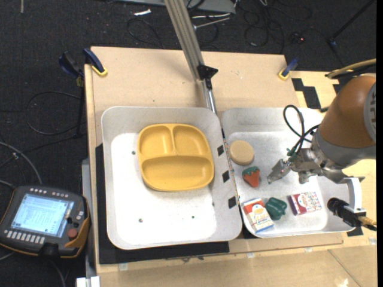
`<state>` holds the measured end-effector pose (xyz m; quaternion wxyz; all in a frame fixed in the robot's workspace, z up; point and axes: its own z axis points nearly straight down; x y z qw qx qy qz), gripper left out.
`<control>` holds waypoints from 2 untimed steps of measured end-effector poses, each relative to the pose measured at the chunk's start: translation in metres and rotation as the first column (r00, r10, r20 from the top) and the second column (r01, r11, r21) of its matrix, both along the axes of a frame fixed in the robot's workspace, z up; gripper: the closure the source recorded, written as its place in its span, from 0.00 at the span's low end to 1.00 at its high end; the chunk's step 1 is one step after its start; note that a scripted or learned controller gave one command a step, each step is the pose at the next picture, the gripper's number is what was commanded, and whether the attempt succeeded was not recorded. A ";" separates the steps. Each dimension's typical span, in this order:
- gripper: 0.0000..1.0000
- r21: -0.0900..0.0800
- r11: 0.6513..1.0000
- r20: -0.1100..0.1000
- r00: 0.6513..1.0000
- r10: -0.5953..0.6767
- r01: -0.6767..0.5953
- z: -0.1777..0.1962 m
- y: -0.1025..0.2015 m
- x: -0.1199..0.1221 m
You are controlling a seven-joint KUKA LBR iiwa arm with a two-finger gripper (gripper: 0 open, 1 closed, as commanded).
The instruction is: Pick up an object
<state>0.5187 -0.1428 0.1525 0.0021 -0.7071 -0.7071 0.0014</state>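
The strawberry (pixel 251 176) is lying in the right bin (pixel 263 137), just left of the gripper (pixel 279 171). The fingers are hanging empty, their spread unclear from here. The approach step is under way. Next, the arm needs lowering over one item; a green block (pixel 276 207) is sitting below the fingers.
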 end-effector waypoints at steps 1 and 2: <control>0.00 0.000 1.000 0.000 1.000 0.000 0.000 -0.054 0.001 -0.001; 1.00 -0.001 1.000 0.006 1.000 0.000 0.000 -0.041 0.000 0.001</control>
